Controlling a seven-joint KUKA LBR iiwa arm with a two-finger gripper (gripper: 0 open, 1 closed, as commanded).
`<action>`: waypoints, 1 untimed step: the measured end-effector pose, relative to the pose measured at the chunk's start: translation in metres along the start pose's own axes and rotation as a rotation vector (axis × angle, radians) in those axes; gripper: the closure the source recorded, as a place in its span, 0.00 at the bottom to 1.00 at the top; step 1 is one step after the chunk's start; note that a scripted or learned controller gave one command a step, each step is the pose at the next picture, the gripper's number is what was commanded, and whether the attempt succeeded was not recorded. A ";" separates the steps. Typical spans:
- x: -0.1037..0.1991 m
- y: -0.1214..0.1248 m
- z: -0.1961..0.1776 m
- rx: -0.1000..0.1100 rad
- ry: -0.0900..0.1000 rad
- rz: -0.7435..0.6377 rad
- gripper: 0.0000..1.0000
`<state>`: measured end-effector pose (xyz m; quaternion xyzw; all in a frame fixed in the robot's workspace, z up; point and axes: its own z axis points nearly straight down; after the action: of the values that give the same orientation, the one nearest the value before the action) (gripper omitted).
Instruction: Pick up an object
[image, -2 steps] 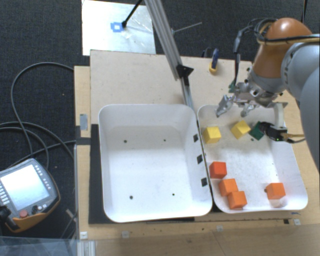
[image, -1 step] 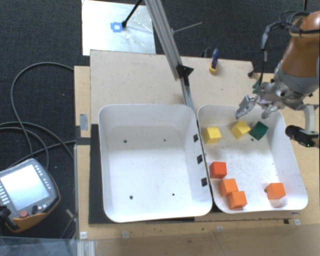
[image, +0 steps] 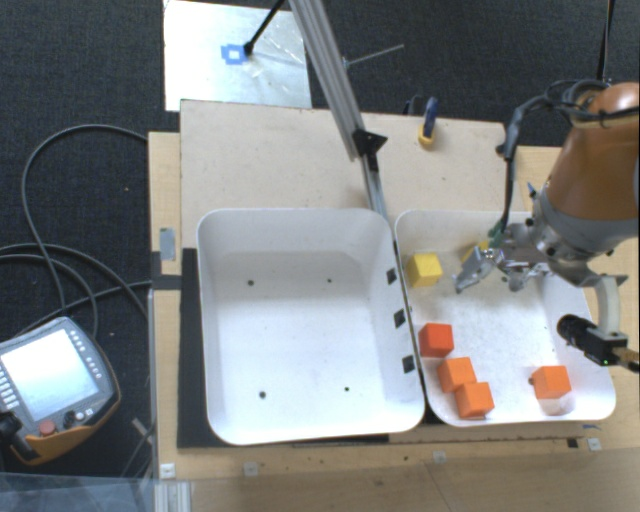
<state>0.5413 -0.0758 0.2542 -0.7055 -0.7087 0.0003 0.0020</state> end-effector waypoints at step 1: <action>-0.006 -0.055 0.129 0.005 0.000 0.005 0.00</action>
<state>0.4864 -0.0817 0.1253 -0.7071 -0.7071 0.0022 0.0036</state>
